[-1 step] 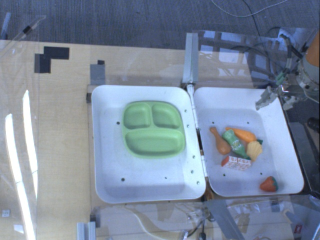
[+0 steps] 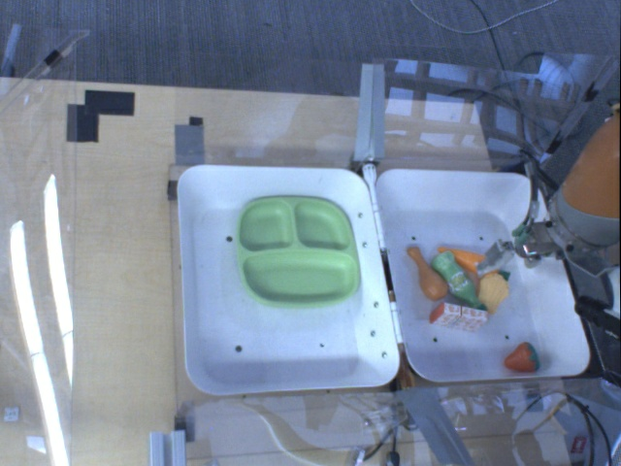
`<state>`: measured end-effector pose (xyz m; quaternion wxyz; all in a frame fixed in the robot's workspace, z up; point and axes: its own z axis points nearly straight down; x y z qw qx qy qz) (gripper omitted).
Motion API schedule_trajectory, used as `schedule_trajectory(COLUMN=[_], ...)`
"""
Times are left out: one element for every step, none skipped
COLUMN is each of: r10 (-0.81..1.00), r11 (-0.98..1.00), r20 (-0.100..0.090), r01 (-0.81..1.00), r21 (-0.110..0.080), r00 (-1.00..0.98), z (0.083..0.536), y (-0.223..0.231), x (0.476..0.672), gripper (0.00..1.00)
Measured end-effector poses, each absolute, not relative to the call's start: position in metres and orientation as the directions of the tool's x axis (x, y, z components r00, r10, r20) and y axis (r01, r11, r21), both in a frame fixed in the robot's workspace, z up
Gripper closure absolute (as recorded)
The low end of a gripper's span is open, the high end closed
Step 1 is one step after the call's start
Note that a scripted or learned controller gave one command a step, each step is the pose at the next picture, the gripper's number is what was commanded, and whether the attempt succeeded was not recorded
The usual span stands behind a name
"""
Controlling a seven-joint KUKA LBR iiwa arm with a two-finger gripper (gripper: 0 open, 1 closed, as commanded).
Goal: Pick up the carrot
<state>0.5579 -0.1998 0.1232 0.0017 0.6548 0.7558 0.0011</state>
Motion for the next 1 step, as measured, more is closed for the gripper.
schedule_trajectory(r10=[0.952], r11=[0.306], r20=[-0.005], r01=[0.952], r21=[0.009], r00=[-0.306], z=[0.0892], y=[-0.1963], x=[0.5724], gripper=[0.0])
